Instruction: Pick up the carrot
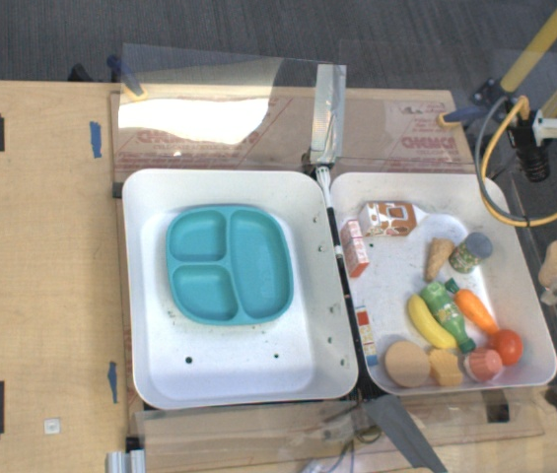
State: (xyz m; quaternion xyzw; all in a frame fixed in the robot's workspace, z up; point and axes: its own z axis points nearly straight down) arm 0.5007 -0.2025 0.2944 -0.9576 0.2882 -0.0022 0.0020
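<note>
Left of the divider point(335, 254): a teal plate point(229, 264) in the left bin point(150, 363). Right of the divider, in the right bin point(534, 363): carrot point(476, 309), long axis running from upper left to lower right, wedged between a green bottle point(448, 308) and a tomato point(508, 344), touching or nearly touching both. Close crowding; contact hard to judge. Gripper state: cannot tell.

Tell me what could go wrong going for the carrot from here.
1. The carrot lies tight against the green bottle with the tomato just below it, so the fingers may catch a neighbour instead.
2. It sits close to the right bin's right wall, leaving little room for a finger on that side.
3. It lies at a slant; a grasp not turned across it could slip off.
</note>
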